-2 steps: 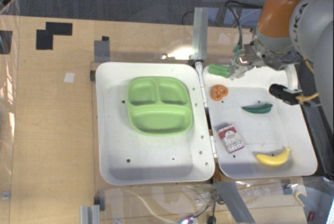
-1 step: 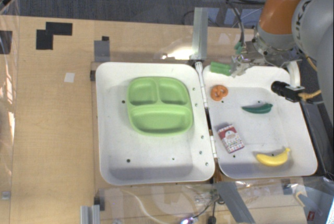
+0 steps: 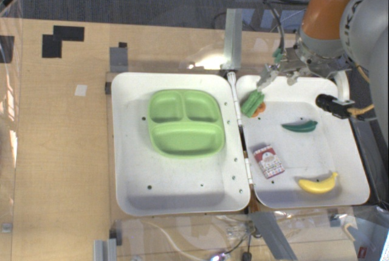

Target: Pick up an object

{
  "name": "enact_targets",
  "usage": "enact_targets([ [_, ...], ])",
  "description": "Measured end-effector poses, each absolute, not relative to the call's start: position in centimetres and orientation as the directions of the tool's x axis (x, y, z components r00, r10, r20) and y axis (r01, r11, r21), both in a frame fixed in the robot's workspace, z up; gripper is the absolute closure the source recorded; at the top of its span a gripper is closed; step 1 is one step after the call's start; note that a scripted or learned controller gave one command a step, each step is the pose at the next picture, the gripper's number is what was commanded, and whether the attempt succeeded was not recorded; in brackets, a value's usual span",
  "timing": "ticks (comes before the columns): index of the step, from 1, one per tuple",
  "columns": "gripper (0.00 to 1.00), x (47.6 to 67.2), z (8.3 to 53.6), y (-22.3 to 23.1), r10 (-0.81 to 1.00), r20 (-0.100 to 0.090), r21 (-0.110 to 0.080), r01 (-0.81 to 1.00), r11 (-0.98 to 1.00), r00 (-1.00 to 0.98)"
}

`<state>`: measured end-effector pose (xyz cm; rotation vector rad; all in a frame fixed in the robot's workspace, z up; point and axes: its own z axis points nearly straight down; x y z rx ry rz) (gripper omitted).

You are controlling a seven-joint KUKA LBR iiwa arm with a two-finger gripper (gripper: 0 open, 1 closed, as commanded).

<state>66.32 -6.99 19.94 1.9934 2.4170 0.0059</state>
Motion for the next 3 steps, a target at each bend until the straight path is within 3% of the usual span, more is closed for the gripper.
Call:
enact_targets([
  [1,0.0,67.0,16.7,-11.1,0.989,-0.003,0.006,0.989,0.149,-0.149],
  [2,0.0,55.0,12.8,-10.5,0.996,0.0,0.003,0.996,0.094,-0.094],
  [3,0.0,60.3,14.8,-13.0,0.983,-0.001,0.006,0.983,0.182,-0.182],
])
